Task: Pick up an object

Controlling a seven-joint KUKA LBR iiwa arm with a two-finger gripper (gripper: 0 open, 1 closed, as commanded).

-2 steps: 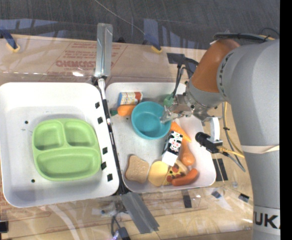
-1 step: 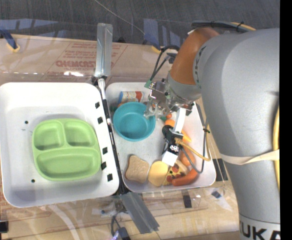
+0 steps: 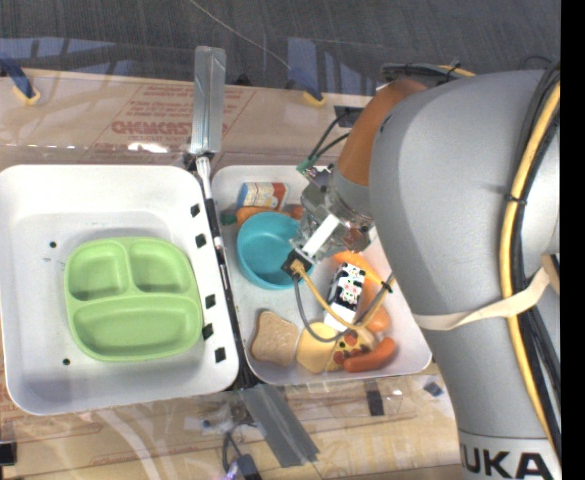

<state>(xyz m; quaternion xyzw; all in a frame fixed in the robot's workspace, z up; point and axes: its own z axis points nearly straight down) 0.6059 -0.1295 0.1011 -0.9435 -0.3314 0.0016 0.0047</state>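
Gripper point(image 3: 338, 234) hung over the right shallow white bin point(image 3: 244, 314) | beside the round blue plastic bowl point(image 3: 264, 250) | you could not judge its grip.

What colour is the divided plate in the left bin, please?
The plate is light green, shown in the camera view.

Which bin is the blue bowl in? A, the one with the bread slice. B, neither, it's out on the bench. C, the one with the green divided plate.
A: the blue bowl sits near the bread slice in one white bin, and the green divided plate lies in the other bin.
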